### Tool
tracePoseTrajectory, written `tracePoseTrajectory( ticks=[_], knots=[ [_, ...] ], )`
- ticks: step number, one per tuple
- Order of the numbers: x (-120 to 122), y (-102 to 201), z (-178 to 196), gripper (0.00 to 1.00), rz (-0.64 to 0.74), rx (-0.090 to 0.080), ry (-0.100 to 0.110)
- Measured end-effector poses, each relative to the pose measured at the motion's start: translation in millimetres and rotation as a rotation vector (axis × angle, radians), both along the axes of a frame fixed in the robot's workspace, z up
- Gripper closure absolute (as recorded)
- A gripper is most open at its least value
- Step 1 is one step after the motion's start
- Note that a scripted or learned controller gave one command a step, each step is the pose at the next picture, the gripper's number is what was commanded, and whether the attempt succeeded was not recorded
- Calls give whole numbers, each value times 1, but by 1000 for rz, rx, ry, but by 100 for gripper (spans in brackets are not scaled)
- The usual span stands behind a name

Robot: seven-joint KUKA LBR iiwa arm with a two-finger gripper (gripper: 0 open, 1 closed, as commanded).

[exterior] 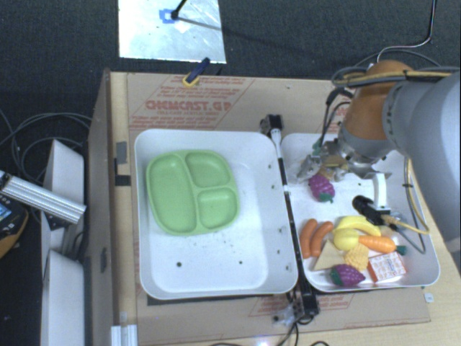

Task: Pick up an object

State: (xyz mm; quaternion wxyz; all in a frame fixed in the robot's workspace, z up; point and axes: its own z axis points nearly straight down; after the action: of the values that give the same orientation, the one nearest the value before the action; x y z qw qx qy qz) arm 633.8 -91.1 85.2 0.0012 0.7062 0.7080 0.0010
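A camera looks down at a slant on a bench holding two shallow white bins side by side. The left bin (pixel 173 265) holds a pale green divided plate (pixel 192 191) with three compartments, lying flat in the bin's upper half.

The right bin (pixel 425 265) holds a cluster of toy food toward its near end: two orange carrots (pixel 314 236) side by side, a yellow banana (pixel 358 225), another carrot (pixel 377 244) just beyond it, a tan cracker-like wedge (pixel 344 256), a purple bunch of grapes (pixel 347 274) and a small red-and-white box (pixel 387 267).

The grey arm with its orange band (pixel 374 107) reaches in from the right over the far end of the right bin. Its gripper (pixel 322 166) sits low above a second purple grape bunch (pixel 322 187), which lies on the bin floor just below the gripper. Whether the gripper touches the grapes cannot be told.
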Motion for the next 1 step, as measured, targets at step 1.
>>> tracePoseTrajectory(
  ticks=[1],
  knots=[
    [-6, 3, -1, 0, -1, 0, 3]
  ],
)
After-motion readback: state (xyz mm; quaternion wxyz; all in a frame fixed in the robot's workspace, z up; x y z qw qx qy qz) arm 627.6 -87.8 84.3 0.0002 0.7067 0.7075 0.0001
